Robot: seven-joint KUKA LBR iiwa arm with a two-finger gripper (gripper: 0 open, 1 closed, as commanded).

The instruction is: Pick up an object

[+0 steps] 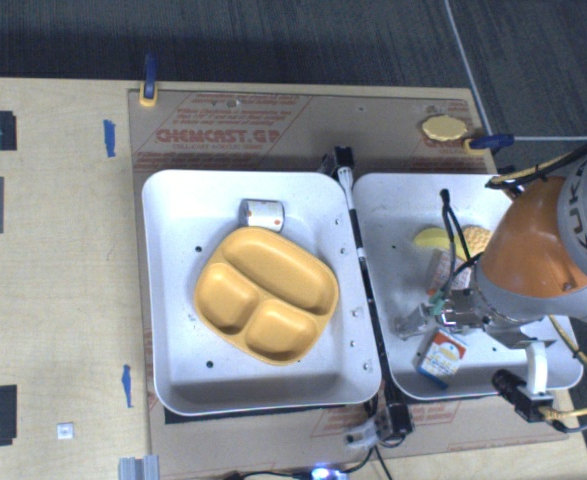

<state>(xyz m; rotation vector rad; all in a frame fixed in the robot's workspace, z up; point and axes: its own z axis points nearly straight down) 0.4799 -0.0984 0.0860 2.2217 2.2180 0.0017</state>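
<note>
The arm's grey wrist with its orange band (533, 253) hangs low over the right bin (398, 208). Its gripper (425, 318) is down near that bin's floor, left of the wrist. A small blue, white and red carton (440, 359) lies just below the gripper, close to it or touching. Just above the gripper is a tan stick-like item (441, 268), and further up lie a yellow banana-shaped piece (433, 238) and a waffle-patterned biscuit (476, 238). I see nothing held in the gripper.
The left bin (163, 268) holds a yellow three-compartment tray (265, 294) and a small white and grey item (262, 212) at its far side. A tan disc (444, 128) lies on the bench behind the right bin. A black cable (451, 218) loops over the right bin.
</note>
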